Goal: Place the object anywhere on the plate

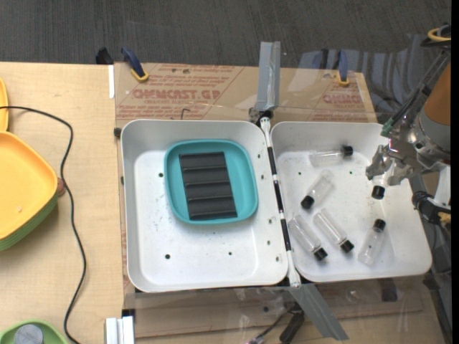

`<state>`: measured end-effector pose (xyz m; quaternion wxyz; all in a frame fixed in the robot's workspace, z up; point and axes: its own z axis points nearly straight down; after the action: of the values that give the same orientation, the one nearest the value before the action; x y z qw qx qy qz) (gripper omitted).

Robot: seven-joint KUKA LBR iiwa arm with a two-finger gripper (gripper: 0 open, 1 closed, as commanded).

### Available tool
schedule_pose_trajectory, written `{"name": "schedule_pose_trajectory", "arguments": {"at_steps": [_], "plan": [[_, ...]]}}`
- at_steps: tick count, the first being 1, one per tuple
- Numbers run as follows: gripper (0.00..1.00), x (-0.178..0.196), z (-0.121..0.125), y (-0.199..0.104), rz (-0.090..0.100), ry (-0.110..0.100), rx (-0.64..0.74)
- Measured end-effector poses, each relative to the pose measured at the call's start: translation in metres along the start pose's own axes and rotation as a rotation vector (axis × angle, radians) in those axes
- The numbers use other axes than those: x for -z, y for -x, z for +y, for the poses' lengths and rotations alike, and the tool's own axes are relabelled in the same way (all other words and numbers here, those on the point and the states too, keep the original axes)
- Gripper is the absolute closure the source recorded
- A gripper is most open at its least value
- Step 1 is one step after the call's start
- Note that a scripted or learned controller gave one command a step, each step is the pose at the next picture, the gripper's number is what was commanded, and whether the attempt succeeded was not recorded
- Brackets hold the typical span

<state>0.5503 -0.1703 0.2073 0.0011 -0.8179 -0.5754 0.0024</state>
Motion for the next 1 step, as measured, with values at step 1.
{"name": "schedule_pose_trajectory", "arguments": {"at_steps": [1], "plan": [[1.0, -0.0072, -0.0043, -0.0508, 0.001, 0.0, 0.097]]}}
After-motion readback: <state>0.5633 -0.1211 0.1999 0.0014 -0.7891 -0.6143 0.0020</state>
